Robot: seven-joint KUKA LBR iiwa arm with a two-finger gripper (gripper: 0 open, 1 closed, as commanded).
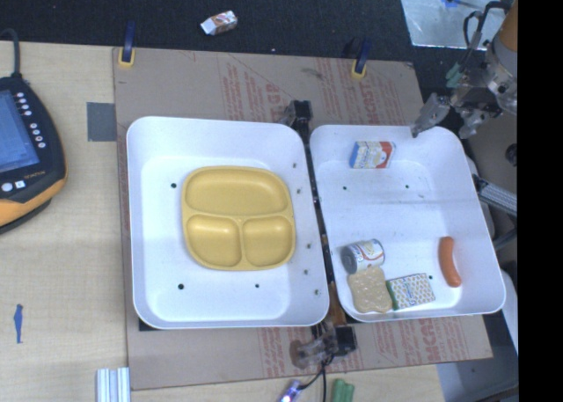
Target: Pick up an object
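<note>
1. I see the grey two-finger gripper (437,117) at the far right corner of the right white shallow bin (471,207), above its rim. I cannot tell how it stands, because this part is small and blurred. Nothing is visibly in it.
2. The things to pick all lie in the right bin: a small white carton with blue and red print (371,155) near the far wall, a short metal can lying on its side (362,255), a beige flat slice like toast (369,289) touching the can, a small green-white patterned packet (412,290) just beside the slice, and an orange sausage-shaped toy (449,261) by the right wall.
3. I judge the carton is the nearest target, and it lies apart from the others, so a grasp there is easier.
4. The left white shallow bin (149,215) holds a yellow plastic divided plate (237,216).
5. Both bins rest on brown cardboard (220,84) clamped to a light wooden bench (62,286). A black and orange control pendant (25,154) lies at the left, and the floor beyond is dark.
</note>
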